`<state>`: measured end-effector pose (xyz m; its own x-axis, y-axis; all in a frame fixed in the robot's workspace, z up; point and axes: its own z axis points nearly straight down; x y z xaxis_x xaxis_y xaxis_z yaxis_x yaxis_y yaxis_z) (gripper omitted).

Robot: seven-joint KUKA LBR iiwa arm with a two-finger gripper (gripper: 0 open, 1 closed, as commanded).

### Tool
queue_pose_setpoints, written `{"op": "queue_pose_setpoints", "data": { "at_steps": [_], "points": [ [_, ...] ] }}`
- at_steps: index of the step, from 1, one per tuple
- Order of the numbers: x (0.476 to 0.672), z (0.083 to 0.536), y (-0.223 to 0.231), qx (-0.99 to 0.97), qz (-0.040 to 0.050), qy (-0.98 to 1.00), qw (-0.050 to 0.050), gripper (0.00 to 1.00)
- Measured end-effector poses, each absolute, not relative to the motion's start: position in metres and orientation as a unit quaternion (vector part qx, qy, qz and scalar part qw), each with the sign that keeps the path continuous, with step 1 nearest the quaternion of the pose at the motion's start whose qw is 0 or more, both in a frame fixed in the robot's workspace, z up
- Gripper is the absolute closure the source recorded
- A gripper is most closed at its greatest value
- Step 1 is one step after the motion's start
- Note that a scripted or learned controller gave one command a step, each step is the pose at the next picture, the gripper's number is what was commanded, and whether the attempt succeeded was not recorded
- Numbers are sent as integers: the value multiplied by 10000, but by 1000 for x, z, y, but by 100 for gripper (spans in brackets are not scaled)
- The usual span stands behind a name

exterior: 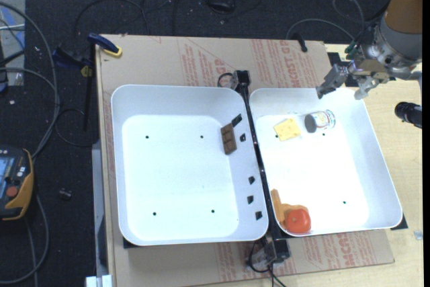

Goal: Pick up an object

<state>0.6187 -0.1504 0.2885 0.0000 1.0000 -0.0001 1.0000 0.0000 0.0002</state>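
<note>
Red mirrored lettering (290, 62) on cardboard (175, 60)

I see the hand (346, 83) over the right bin's (376, 165) far rim. Inside lie a yellow block (287, 129), a small jar (320, 121) and a red tomato (297, 220). A brown block (229, 139) sits in the left bin (134, 165).

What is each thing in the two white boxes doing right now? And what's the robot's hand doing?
Gripper: up over the far rim of the right bin, jaws apart, holding nothing.
Small jar: lying on its side in the right bin.
Yellow piece: flat beside the jar.
Red tomato-like toy: resting in the near corner of the right bin.
Brown block: lying in the left bin, by its right wall.
</note>
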Motion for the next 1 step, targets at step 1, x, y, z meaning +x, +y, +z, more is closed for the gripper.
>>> {"op": "queue_pose_setpoints", "data": {
  "at_steps": [1],
  "points": [
    [618, 225, -138, 7068, -15, 7074, -23, 0]
  ]
}}
